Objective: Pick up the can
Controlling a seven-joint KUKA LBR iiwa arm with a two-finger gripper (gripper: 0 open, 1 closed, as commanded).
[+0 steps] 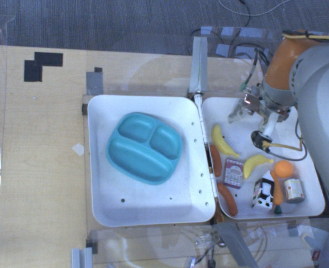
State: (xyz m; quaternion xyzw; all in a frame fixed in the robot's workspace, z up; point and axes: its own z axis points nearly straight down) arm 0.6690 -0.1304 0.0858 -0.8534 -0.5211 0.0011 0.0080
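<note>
Two white bins sit on the bench (47,121); the end effector (259,116) hangs over the right bin (315,208), its fingers' state untellable. The blue plate (144,148) lies to its left, the can (293,190) below-right, untouched.

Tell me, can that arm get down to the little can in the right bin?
Probably yes: the can stands uncovered near the bin's front right corner, though an orange and a carrot crowd its left side.

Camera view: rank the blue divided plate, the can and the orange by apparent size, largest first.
1. blue divided plate, by far the largest.
2. can and orange: these look too alike to rank.
</note>
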